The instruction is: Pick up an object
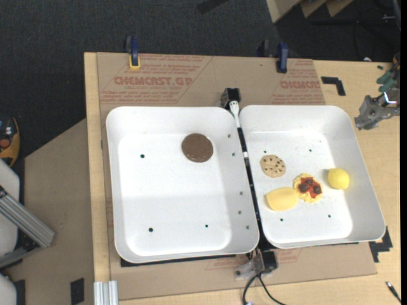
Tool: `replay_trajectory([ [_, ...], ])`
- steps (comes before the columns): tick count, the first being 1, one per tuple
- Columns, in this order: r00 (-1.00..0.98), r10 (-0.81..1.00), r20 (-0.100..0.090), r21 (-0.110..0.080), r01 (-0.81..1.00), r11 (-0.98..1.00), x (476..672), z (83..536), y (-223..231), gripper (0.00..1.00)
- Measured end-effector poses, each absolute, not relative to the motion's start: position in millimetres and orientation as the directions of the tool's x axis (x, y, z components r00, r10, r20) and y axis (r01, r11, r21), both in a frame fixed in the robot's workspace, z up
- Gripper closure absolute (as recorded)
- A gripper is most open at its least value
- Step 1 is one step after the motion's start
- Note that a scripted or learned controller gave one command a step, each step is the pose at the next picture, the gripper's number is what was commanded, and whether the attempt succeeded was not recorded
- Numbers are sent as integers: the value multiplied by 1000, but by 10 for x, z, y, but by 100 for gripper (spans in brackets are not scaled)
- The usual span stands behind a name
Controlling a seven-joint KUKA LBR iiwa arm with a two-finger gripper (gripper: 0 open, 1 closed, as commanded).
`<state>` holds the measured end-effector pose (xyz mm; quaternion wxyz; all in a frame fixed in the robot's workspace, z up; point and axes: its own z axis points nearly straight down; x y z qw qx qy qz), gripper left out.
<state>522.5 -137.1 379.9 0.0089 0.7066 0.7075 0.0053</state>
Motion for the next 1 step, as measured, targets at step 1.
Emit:
replay_trajectory([
  [1, -8, 1000, 4, -8, 1000, 8, 5168, 2941, -534, 100],
])
